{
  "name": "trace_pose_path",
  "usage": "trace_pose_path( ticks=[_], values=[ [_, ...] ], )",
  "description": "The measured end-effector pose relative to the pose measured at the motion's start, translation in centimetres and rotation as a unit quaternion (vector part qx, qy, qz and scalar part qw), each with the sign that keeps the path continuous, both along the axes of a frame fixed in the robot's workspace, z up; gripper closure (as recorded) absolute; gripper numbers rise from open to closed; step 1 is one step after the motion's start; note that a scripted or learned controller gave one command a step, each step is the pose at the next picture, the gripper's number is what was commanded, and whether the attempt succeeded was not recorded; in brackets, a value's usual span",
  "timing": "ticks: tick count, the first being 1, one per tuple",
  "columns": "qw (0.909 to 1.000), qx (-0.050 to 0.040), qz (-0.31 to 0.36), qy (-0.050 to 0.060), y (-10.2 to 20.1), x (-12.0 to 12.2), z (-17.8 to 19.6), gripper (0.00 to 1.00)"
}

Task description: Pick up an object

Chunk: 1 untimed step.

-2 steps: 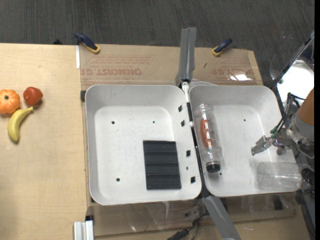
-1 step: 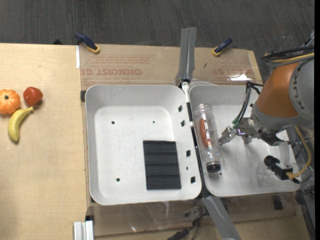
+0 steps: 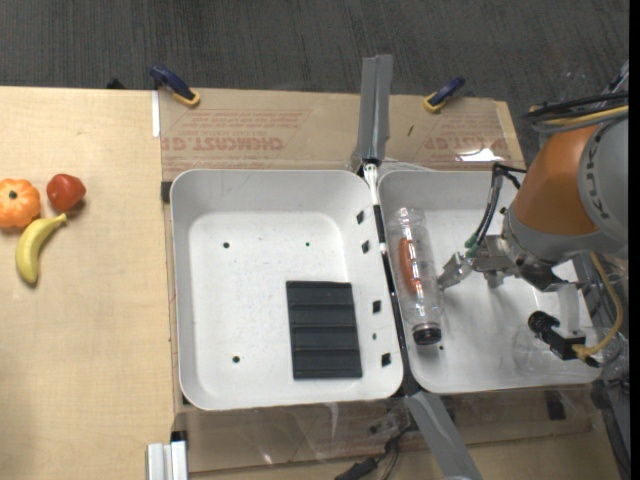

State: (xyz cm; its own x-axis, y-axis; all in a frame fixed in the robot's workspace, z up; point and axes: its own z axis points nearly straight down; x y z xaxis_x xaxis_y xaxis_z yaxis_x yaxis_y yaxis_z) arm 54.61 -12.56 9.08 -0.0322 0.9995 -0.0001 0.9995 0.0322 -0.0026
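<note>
Underneath everything lies a pale wooden bench (image 3: 90,368), and beyond its far edge runs dark grey carpet (image 3: 250,18). A brown cardboard sheet (image 3: 260,133) with red lettering is spread on the bench beneath the bins, held at its far edge by a blue-and-yellow clamp (image 3: 175,84) on one side and a second clamp (image 3: 443,93) on the other. Well apart from the bins, at the bench's left side, sit an orange fruit (image 3: 15,205), a red fruit (image 3: 65,192) touching it, and a banana (image 3: 35,248) just below them. A grey bar (image 3: 375,108) runs along the seam between the two bins. The arm (image 3: 560,188), with its orange band, reaches in from the right over the right bin (image 3: 480,348). Its gripper (image 3: 452,271) points left, low in that bin, just beside the middle of a clear plastic bottle (image 3: 415,268). Whether the gripper is spread or pressed together cannot be told from this angle, nor whether it touches the bottle; nothing is seen pinched in it. The bottle lies on its side along the right bin's left wall, its black cap toward the near edge and something orange-red inside it. The left bin (image 3: 215,268) holds a black ribbed block (image 3: 324,330), lying flat near its near-right corner, apart from the walls.
</note>
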Motion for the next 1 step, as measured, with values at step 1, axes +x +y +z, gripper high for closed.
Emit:
trace_pose_path(
  ticks=[1],
  values=[
    [0.9994, -0.001, -0.033, -0.001, -9.35, 1.12, 8.71, 0.0]
  ],
)
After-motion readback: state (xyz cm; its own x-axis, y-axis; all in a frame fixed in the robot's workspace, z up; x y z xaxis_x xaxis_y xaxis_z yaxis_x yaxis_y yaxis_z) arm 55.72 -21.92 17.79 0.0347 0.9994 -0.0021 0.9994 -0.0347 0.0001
